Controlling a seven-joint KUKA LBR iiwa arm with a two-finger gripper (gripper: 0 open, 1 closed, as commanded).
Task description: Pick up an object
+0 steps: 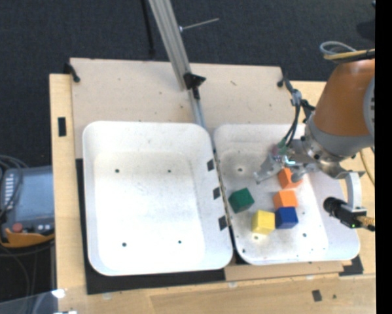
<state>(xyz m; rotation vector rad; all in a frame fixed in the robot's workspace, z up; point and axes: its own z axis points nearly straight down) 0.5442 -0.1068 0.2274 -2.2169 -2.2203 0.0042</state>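
Note:
In the right bin (313,244) lie several small cubes: a green one (241,199), a yellow one (263,222), a blue one (286,216) and an orange one (288,198) touching the blue one's far side. A second orange block (288,177) sits right under my gripper (284,169), partly covered by it. The gripper hangs low over the middle of the right bin, below the arm's orange band (343,103). Whether the block is gripped is hidden by the wrist.
The left bin (150,195) stands beside the right one. A slanted aluminium post (173,34) rises behind the bins. A black fitting (343,211) sits at the right bin's right edge. A control pendant (25,205) lies off the bench to the left.

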